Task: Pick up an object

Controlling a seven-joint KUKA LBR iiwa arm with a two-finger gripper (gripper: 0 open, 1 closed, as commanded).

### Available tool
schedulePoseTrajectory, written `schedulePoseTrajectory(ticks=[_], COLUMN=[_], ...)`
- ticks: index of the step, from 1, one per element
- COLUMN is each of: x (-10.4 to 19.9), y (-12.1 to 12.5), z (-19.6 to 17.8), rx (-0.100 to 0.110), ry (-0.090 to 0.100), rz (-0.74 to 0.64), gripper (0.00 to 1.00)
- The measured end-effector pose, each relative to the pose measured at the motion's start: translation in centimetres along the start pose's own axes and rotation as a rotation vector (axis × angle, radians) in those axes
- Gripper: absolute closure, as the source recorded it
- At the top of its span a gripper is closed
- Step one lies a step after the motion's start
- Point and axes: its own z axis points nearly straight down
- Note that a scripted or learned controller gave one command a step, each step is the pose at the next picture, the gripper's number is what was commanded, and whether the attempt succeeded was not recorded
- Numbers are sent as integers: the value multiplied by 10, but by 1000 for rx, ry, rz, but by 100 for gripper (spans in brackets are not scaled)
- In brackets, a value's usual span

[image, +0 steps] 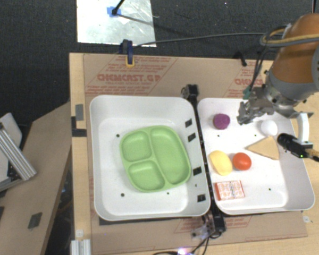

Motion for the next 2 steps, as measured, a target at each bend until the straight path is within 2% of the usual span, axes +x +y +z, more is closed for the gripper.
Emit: schedulePoseTrajectory(ticks=[2], x=[94], y=[-45], z=[-9], rx=[0], ry=[1], rz=[-2], gripper=[100])
